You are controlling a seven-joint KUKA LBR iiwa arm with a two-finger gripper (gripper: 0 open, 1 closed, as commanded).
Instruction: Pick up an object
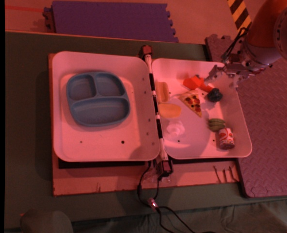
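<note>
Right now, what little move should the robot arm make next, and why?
Probably lower the gripper a little toward the orange toy and dark round piece. It hangs at the right bin's far edge, next to them but holding nothing I can see.

The right bin [240,130] holds small toy foods. An orange piece [194,82] lies near the top, with a dark round thing [214,95] just beside it. A pizza slice [191,102] lies flat in the middle. A yellow piece [169,110] sits left. A green thing [215,124] rests above a red can [226,138].
</note>
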